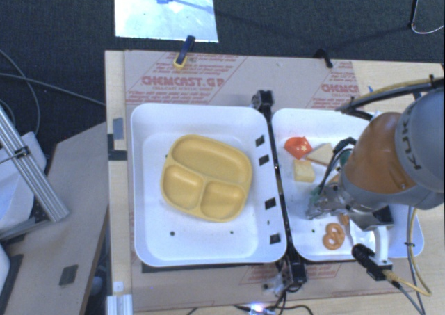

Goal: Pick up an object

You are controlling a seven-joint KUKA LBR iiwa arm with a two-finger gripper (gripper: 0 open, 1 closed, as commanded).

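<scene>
Pretzel just below gripper

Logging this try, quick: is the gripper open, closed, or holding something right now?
Gripper: cannot be told; it is low in the right bin, near the pretzel.

This is a robotics lab. A grey-and-orange arm reaches from the right over two white bins set on a bench covered in printed sheet. Loose cables cross dark carpet at upper left, and an aluminium frame stands at the left edge.
</scene>
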